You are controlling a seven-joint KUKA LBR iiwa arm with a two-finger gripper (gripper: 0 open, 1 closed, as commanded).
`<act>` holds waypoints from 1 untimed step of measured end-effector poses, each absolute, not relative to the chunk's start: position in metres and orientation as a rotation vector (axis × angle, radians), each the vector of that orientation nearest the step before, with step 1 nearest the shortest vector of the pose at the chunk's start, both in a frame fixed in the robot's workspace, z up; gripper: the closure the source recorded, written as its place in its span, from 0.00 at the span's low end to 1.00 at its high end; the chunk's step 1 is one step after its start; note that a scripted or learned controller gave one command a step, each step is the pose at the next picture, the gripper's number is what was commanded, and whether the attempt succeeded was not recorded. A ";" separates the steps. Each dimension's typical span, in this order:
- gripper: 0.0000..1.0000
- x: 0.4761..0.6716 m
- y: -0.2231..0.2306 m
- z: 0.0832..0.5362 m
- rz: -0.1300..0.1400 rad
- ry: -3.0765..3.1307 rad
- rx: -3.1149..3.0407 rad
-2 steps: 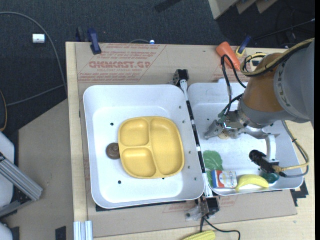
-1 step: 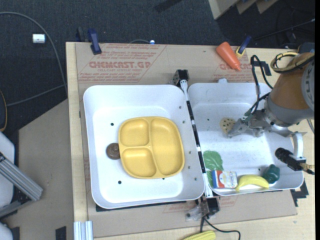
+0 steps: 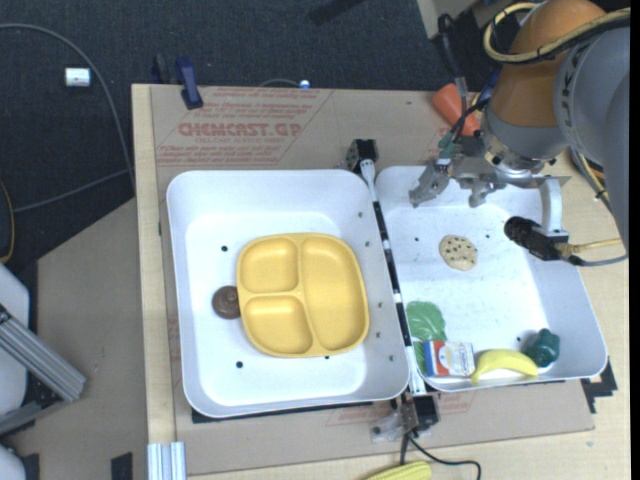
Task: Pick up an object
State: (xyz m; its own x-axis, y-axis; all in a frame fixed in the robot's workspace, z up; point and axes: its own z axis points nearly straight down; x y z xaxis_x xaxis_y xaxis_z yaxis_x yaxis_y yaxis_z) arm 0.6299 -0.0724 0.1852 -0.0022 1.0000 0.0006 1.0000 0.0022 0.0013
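Camera view has the gripper (image 3: 452, 182) hanging spread and empty above the cookie (image 3: 459, 251), light and crumbly, best pinched gently across its edges.

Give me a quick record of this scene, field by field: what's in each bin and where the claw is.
left bin: yellow divided plate; brown round item at its left edge
right bin: cookie, green leaf, small carton, banana, dark green item
claw: above right bin's far end, open, holding nothing
nearest to claw: cookie
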 end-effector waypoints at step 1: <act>0.00 0.599 -0.117 0.088 0.002 2.218 2.218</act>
